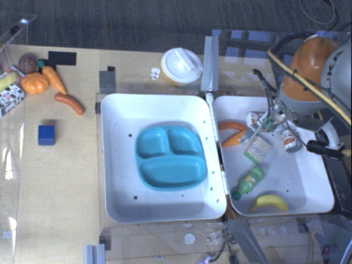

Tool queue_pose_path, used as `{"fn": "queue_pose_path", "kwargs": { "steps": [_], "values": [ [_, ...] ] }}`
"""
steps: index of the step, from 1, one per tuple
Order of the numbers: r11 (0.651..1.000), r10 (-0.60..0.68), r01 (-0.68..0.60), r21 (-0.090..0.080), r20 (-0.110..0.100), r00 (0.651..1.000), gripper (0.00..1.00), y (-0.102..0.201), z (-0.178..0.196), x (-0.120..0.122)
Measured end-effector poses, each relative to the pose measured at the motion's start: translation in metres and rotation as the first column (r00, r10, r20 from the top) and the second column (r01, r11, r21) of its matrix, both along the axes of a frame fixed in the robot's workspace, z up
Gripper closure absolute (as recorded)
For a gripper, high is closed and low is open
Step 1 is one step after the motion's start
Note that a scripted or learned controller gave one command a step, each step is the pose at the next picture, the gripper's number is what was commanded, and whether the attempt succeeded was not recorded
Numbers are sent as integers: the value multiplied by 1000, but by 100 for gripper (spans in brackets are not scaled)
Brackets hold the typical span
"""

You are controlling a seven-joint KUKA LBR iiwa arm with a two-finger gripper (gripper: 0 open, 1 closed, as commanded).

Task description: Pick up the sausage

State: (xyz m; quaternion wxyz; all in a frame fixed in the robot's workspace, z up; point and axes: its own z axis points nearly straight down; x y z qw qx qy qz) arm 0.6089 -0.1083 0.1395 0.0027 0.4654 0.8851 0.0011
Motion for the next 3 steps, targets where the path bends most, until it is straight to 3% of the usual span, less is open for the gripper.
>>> {"fn": "queue_pose_path", "kwargs": {
  "steps": [1, 2, 3],
  "values": [
    [950, 313, -313, -17, 26, 949, 0, -22, -22, 22],
    [819, 574, -573, -18, 17, 819, 0, -94, -30, 47],
    [550, 835, -835, -11, 1, 550, 0, -79, 9, 54]
  ]
}}
